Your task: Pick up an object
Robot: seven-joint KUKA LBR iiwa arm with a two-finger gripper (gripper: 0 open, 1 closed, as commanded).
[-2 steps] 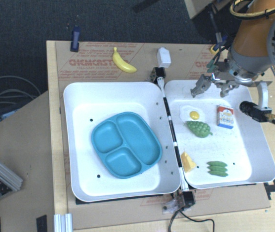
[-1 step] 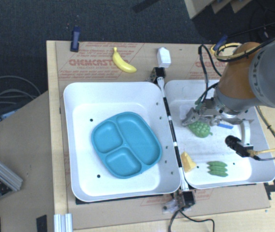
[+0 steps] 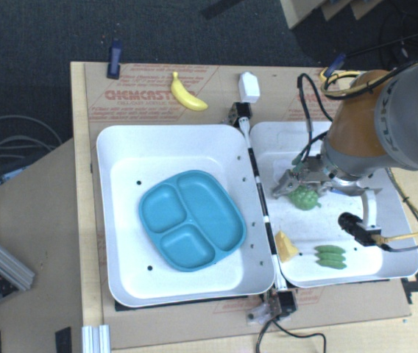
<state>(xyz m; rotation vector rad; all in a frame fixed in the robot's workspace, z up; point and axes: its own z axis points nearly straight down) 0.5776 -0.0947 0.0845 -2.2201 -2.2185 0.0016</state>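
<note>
You have two white bins on the bench, and the gripper [image 3: 301, 184] is down in the right one, so take everything from there. Far to its left, in the left bin [image 3: 121, 160], lies one blue divided tray [image 3: 190, 219] with three compartments. Up and to the left of the gripper, outside the bins on the brown board [image 3: 91, 197], you'll find one yellow toy banana [image 3: 187, 94]; the red print beside it reads "CHEMCAST", and the smaller lines of print are too fine to read. Further left still, at the board's far corner, is one small dark blue piece [image 3: 114, 59]. One small white block [image 3: 249, 86] sits on the board above and slightly left of the gripper.

In the right bin [image 3: 275, 142] you can count three loose things. One yellow wedge [image 3: 285, 246] lies below and slightly left of the gripper, against the bin's left wall. One knobbly green object [image 3: 305, 197] sits right at the gripper's tip, touching or just under it. One green pea pod [image 3: 330, 256] lies below and slightly right, near the bin's front rim.

You cannot tell whether the gripper is released or clenched, or whether it has the green object.
</note>
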